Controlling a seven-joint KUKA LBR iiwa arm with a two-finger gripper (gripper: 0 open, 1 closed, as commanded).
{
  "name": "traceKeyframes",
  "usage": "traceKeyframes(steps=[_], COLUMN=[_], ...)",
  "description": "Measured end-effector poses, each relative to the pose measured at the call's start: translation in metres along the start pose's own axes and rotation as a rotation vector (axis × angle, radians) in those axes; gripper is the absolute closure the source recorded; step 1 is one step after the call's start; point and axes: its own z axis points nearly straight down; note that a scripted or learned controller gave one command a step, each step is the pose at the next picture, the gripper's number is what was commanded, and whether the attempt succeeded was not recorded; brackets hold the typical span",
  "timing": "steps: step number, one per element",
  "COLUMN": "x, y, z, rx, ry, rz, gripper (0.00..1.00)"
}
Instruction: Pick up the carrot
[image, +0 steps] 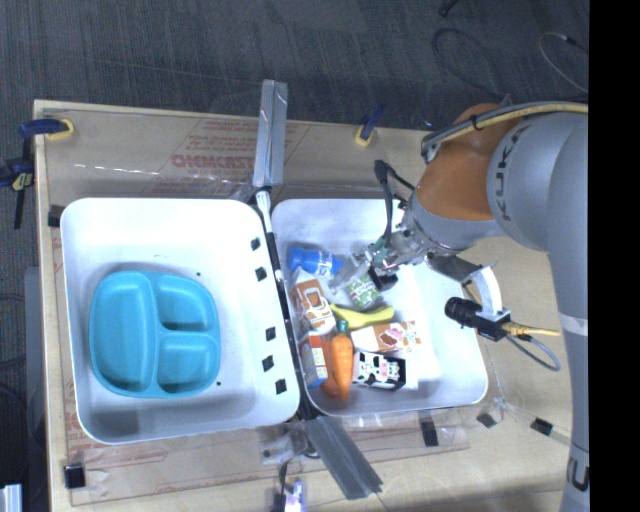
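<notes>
Item, my arm (530, 170): grey, orange-banded, reaching in from the right. Item, my gripper (385, 262): low over the right bin (460, 375) clutter, grip state cannot tell. Item, carrot (340, 366): near front wall, beside a cow-print carton (380, 371), untouched. Left bin: blue tray (155, 332).

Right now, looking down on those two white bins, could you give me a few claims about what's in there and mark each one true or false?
1. The carrot lies in the right bin. True.
2. The blue tray sits in the right bin. False: it sits in the left bin.
3. The gripper has the carrot between its fingers. False: the carrot lies in the bin, apart from the gripper.
4. A banana lies just above the carrot in the picture. True.
5. The carrot lies alone in its bin. False: a bottle and small packages share it.
</notes>
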Motion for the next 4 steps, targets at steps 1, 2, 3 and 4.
traceKeyframes(steps=[1, 2, 3, 4], x=[0.057, 0.016, 0.060, 0.083], y=[-0.031, -0.012, -0.064, -0.063], z=[0.073, -0.021, 0.077, 0.037], rx=[-0.010, -0.003, -0.002, 0.000], ry=[-0.016, -0.003, -0.008, -0.009], rz=[0.009, -0.089, 0.000, 0.141], gripper=[0.00, 0.00, 0.00, 0.00])
